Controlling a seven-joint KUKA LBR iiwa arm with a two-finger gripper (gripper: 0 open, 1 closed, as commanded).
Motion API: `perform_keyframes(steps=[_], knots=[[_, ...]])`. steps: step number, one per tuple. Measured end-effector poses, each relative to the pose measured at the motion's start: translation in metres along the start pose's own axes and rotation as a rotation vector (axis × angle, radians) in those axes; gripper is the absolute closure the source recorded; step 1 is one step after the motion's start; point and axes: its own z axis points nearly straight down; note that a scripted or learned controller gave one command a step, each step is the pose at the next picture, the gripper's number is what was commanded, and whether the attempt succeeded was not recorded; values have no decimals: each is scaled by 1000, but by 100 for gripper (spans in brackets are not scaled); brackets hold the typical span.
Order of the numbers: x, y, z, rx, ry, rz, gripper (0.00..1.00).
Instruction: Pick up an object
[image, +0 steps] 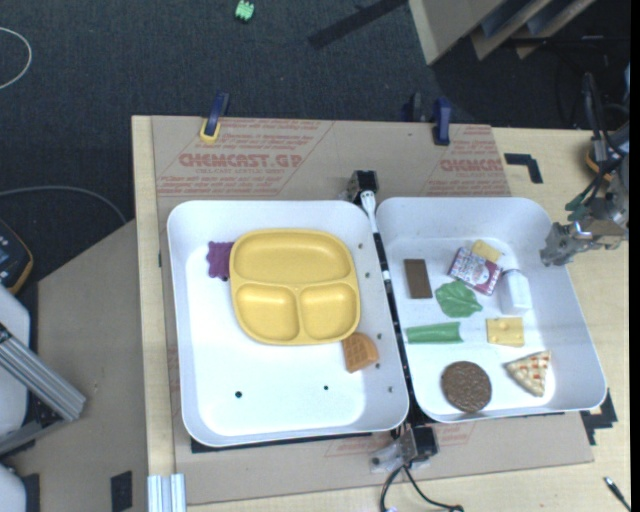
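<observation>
Gripper (566, 243) poised over right rim of right bin (585, 330), nothing between fingers; open or closed, cannot tell. Nearest pick just to its left: small white bottle (516, 290), snack packet (473, 268) beyond. Best to centre over one lone item, then descend straight.

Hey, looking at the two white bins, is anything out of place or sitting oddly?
Mostly tidy. One oddity: a purple piece in the left white bin is partly tucked under the left edge of the yellow divided plate, rather than lying free. A tan bread-like piece sits against the plate's lower right corner. Nothing looks spilled or broken.
</observation>
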Motion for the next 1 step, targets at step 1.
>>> perform_keyframes(steps=[1], knots=[[53, 7, -12, 3, 3, -4, 100]])
